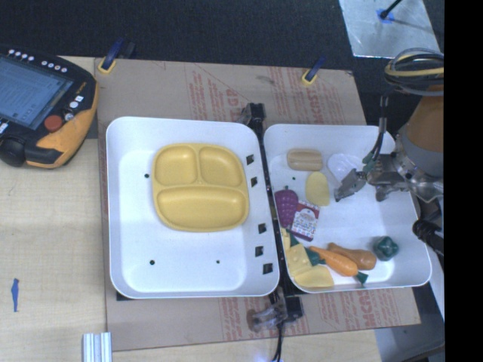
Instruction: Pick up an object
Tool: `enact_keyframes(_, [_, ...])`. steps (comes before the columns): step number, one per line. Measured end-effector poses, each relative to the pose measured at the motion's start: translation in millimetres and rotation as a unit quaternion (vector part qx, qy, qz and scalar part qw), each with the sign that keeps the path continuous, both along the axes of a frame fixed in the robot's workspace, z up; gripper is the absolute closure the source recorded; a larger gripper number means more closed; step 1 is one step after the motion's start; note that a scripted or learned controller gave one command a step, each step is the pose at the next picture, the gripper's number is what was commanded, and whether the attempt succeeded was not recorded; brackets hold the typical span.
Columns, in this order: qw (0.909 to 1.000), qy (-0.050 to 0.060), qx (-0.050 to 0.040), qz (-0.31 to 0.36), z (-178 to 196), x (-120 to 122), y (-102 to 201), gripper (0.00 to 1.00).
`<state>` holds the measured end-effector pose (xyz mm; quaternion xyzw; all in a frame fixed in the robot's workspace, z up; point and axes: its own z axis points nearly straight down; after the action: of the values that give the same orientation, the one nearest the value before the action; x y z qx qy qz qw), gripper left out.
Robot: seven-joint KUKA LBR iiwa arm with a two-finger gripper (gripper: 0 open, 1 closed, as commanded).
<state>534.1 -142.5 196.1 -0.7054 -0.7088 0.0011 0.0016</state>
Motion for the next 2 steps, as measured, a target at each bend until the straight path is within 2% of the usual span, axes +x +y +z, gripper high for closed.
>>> enact_keyframes(1, [1.0000,-0.003,-0.0016,0.002,-54.6,79.7,14.3,0.00])
enact_keyframes(2, [1.0000,0.001,-0.0007,0.001,-106.4,92.1,27.8,0.00])
